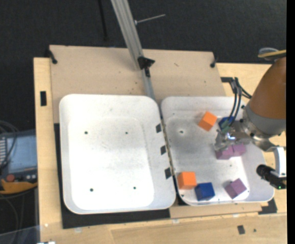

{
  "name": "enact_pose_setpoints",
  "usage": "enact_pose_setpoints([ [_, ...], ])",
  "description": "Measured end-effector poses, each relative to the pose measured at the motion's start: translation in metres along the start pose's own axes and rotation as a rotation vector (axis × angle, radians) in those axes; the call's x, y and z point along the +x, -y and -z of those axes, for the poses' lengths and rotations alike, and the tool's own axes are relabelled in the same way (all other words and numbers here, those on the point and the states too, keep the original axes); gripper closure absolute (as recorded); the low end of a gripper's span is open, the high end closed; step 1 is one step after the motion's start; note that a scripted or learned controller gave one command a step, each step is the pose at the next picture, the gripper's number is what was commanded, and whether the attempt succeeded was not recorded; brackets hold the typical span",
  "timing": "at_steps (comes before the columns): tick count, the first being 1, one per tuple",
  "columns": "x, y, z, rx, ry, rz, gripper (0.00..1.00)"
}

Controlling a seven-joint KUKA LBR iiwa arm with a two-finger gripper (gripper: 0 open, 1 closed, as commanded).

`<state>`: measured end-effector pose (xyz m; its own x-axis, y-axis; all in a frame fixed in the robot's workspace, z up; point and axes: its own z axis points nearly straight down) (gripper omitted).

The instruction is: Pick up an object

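Note:
My gripper (223, 140) hangs low in the right bin (188, 111), near its middle right. A purple block (232, 151) lies directly under and just right of it, partly covered by the wrist, and whether they touch is unclear. An orange cube (207, 121) sits a little to the gripper's upper left. Along the bin's front edge lie another orange cube (188, 179), a blue cube (204, 191) and a second purple cube (235, 188).
The left bin (111, 151) lies beside the right one, with a row of black clips along their shared rim. A slanted metal rail (129, 29) rises behind the bins. A pendant with cables (15, 159) sits off the bench at far left.

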<state>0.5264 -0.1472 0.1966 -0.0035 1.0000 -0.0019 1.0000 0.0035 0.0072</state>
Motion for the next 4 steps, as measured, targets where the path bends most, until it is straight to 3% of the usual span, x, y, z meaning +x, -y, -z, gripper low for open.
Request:
enact_pose_setpoints([
  [1,0.005,-0.001,0.045,0.0,0.0,0.001,1.0],
  [2,0.004,-0.002,0.064,0.003,-0.001,0.002,1.0],
  [4,0.102,-0.036,0.043,0.006,-0.002,0.003,1.0],
])
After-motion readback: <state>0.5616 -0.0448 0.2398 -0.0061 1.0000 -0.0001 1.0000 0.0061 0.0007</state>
